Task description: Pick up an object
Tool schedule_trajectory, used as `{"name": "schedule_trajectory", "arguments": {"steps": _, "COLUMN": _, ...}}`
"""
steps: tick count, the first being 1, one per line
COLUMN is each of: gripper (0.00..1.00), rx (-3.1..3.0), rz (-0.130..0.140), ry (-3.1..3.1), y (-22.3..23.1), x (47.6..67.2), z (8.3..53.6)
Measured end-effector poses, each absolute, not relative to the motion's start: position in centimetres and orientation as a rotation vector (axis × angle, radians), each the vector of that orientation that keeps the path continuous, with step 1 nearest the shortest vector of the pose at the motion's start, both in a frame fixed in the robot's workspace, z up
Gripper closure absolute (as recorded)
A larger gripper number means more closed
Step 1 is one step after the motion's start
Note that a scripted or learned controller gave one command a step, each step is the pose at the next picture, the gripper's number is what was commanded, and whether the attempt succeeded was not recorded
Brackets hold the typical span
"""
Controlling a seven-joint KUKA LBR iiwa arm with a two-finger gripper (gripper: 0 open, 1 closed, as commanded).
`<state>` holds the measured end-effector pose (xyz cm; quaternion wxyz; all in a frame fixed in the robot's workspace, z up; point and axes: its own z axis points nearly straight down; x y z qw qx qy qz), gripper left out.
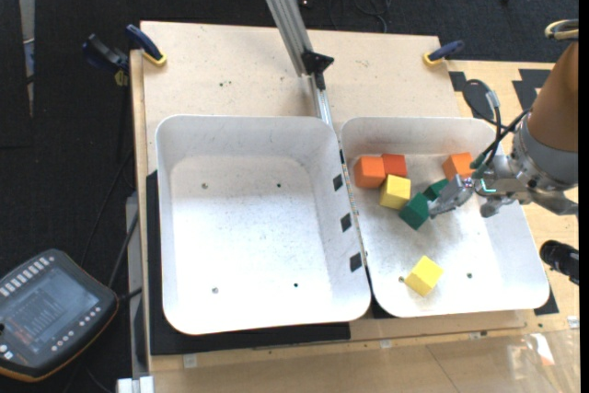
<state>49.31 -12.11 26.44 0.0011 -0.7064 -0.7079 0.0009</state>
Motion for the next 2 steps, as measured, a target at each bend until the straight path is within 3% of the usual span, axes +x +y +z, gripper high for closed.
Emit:
{"name": "schedule_trajectory", "arguments": {"steps": 1, "gripper": 0.00, "rx": -2.222, "rz": -0.001, "ry": -2.222, "y": -12.1, "x": 49.4, "z": 26.6}}
{"name": "schedule_trajectory", "arguments": {"steps": 2, "gripper": 0.00, "rx": -2.218, "rz": 0.006, "ry": -2.217, "y": -11.5, "x": 48.9, "z": 20.4}}
